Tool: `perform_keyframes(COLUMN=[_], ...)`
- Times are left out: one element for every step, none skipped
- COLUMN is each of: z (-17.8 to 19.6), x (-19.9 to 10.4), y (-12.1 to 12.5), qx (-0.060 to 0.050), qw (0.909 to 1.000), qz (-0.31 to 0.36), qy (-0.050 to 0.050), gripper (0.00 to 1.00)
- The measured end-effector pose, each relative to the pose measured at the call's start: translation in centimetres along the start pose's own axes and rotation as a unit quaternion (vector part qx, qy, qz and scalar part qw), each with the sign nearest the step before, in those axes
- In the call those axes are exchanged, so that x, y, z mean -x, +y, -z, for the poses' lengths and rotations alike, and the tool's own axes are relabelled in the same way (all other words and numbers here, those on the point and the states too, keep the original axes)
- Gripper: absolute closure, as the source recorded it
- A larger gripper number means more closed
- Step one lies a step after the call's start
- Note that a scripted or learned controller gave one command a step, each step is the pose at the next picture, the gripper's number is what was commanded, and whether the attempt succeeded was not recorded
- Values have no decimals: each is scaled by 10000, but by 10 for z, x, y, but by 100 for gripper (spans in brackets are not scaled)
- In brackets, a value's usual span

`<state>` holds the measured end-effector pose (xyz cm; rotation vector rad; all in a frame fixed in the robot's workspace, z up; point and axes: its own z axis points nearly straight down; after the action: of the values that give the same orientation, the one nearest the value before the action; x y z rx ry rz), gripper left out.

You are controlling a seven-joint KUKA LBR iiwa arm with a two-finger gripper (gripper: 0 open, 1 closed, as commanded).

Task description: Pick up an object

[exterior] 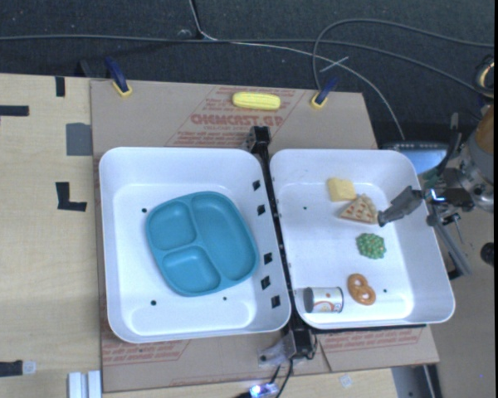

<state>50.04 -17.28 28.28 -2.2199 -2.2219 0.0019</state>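
While five small items (370,245) fill one bin (423,305), the claw's (384,219) state is unclear.

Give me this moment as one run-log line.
gripper: over right bin, beside waffle wedge | holding: nothing seen | in bin: cheese, broccoli, pretzel, can | blue tray: left bin

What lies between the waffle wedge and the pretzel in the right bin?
In the camera view, the green broccoli piece lies between the waffle wedge and the pretzel.
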Motion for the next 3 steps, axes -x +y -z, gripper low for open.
perform_keyframes(z=[-43, -108, -168], x=[0, -2, -11], y=[1, 3, 4], qx=[-20, -30, -34], qw=[10000, 10000, 10000], qz=[-4, -2, 4], qy=[3, 9, 14], gripper=[0, 0, 0])
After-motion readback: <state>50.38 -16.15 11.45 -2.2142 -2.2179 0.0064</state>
